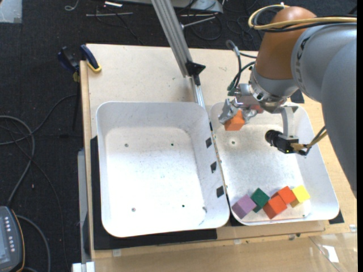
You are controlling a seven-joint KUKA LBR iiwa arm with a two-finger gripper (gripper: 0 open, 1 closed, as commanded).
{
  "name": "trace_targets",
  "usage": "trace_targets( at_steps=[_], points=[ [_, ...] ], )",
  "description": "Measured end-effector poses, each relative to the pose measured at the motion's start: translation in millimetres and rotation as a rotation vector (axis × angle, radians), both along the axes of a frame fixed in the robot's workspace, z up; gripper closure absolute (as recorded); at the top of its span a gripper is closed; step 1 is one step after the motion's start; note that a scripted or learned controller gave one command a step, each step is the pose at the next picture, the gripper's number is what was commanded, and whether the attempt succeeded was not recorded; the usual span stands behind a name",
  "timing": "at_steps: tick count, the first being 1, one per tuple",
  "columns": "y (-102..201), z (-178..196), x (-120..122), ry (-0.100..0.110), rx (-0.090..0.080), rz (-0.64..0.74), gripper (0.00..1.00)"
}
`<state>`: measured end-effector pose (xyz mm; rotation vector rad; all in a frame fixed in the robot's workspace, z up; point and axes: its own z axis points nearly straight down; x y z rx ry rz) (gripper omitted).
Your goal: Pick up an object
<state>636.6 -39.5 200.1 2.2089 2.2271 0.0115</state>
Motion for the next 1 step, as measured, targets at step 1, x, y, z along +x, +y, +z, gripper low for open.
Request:
trace_targets(
  at_steps=[1],
  points=[
    [60.5,-5.5,-27.2,0.012,0.001,0.000,1.00]
  ],
)
